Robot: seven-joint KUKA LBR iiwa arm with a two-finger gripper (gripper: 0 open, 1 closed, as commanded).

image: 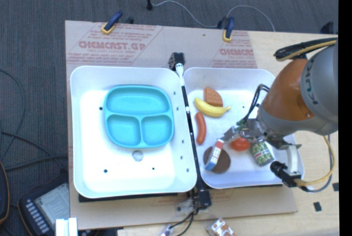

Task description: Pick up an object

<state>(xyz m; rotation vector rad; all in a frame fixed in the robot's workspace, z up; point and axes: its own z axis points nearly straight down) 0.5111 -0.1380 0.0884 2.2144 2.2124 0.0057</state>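
The right bin [234, 74] holds several toy foods. A yellow banana [212, 108] lies next to an orange-brown slice [213, 96]. A red sausage [201, 127] lies along the bin's left wall. A small red, white and blue tube [216, 153] rests on a brown round piece [220, 162]. My gripper [240, 133] hangs low in the bin, right over a red tomato [240, 144]. A green can [262, 153] lies just right of the tomato, partly under the wrist.
The left bin [88, 136] holds a blue divided plate [139, 116] and a small grey disc [137, 155]. The arm's grey and orange body [294, 100] covers the right bin's right side. Clamps [227, 28] and cables sit along the board's edges.
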